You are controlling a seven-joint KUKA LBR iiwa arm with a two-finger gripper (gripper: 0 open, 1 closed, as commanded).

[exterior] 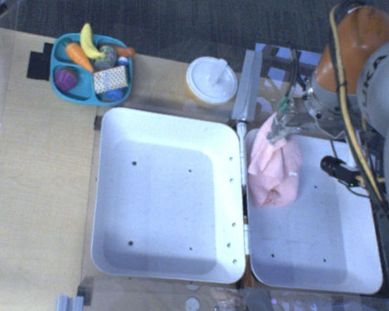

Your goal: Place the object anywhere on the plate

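Note:
A pink, soft, crumpled object (275, 170) hangs over the left part of the right bin (322, 267), close to the divider between the bins. Its top is pinched between the fingers of my gripper (278, 129), which is shut on it. The arm comes in from the upper right, with the orange band above the wrist. The blue sectioned plate (82, 94) lies on the bench at the far upper left, beyond the left bin's corner. It carries toy food: a banana (89, 42), a carrot (79, 56), a purple piece and a patterned block.
The left bin (164, 197) lies between the gripper and the plate. A white round lidded cup (211, 80) stands on the bench behind the left bin. A metal post (245, 87) rises at the divider. Black cables run down the arm over the right bin.

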